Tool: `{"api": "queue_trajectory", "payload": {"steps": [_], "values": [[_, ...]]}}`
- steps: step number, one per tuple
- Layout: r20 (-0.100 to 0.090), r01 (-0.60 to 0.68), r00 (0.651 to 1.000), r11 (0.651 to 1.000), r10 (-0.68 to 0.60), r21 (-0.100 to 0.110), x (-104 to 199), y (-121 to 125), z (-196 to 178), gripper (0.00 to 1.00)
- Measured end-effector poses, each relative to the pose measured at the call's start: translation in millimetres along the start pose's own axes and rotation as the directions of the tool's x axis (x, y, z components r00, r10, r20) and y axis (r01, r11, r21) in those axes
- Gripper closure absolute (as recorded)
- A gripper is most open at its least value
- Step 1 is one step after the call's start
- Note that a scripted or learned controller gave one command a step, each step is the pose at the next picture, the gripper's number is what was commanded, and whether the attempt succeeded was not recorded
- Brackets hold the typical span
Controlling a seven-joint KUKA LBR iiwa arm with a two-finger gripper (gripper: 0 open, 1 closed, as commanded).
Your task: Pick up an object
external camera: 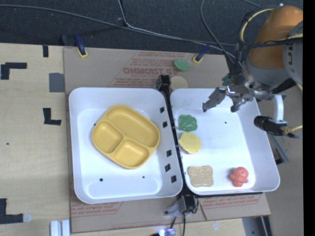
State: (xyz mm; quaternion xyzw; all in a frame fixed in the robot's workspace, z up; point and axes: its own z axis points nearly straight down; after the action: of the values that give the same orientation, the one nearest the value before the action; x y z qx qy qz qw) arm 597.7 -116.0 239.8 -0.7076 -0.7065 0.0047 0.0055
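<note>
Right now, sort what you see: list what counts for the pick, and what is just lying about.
For the pick:
gripper
green piece
yellow piece
tan piece
red piece
right bin

Lying about:
yellow tray
left bin
green bit outside the bins

We see a robotics lab: a table [29, 146] covered with clamped cardboard [142, 70], black tape marks [49, 117], loose cables [123, 21], two white bins [78, 132] and a grey-and-orange arm [275, 38].
</note>
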Motion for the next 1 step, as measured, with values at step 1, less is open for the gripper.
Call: {"api": "queue_trajectory", "payload": {"steps": [1], "values": [[0.001,0.003,1.0,1.0,-0.003,-0.013,0.2,2.3,-7.6,0.0]]}}
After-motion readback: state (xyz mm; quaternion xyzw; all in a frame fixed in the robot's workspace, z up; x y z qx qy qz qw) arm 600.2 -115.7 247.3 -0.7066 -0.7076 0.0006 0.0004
